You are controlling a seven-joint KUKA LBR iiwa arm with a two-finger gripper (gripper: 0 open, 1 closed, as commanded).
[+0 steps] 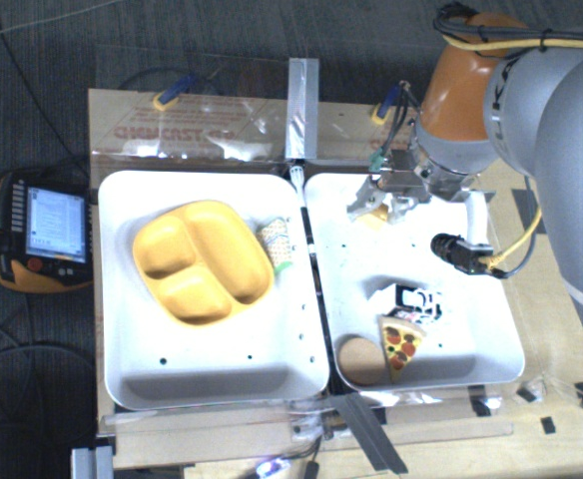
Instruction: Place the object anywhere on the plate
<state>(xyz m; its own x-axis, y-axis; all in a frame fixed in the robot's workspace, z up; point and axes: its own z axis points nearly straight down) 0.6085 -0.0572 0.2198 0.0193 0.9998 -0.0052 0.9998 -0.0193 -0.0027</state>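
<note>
A yellow divided plate [202, 260] lies in the left bin [147, 372]. A small cone-like toy with a green tip [277, 242] rests against the plate's right rim. My gripper [381, 208] is low over the far part of the right bin [491, 352], open, its fingers spread. A small tan object [373, 218] peeks out on the bin floor just below them, mostly hidden; nothing is clearly held. Nearer the front of the right bin lie a pizza-slice toy [401, 342], a round brown piece [359, 359] and a black-and-white item [418, 300].
A ridge [311, 267] divides the two bins. A black cable connector [456, 250] hangs off the wrist over the right bin. A handheld pendant with a lit screen [47, 230] sits left of the bench. Clamps hold plastic sheeting [212, 128] behind the bins.
</note>
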